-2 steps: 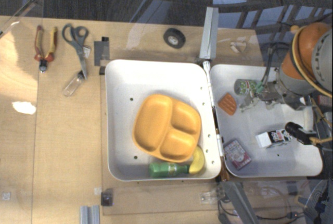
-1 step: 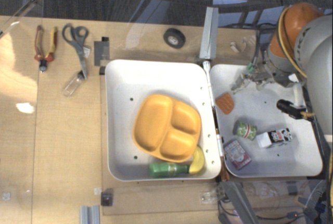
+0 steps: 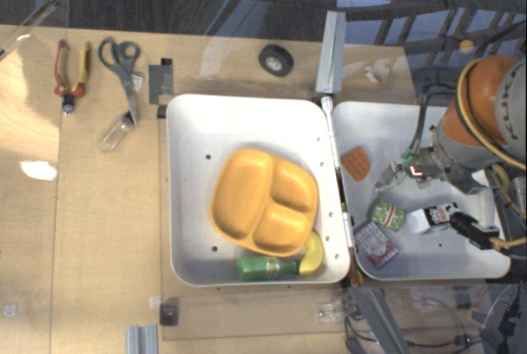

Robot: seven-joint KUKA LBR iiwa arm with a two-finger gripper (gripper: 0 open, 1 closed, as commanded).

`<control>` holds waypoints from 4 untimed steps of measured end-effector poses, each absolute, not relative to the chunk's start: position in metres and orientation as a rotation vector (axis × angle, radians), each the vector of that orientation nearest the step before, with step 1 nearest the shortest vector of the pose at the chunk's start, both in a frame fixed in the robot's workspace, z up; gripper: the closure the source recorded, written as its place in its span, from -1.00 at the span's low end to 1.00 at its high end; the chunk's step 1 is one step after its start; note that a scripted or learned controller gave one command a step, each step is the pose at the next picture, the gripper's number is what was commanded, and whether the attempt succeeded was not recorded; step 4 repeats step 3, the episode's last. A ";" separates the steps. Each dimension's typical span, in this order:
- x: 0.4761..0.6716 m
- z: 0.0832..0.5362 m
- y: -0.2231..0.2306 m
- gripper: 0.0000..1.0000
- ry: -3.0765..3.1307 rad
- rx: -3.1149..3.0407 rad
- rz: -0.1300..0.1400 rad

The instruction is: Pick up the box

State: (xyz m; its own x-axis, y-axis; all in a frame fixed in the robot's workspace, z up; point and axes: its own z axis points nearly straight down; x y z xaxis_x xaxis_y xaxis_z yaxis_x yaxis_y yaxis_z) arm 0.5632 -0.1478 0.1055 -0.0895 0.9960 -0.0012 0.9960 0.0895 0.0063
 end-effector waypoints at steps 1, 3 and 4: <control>0.507 0.090 -0.097 -1.00 2.191 2.229 0.017; 0.508 0.106 -0.147 -1.00 2.497 1.897 0.005; 0.508 0.106 -0.147 -1.00 2.497 1.897 0.005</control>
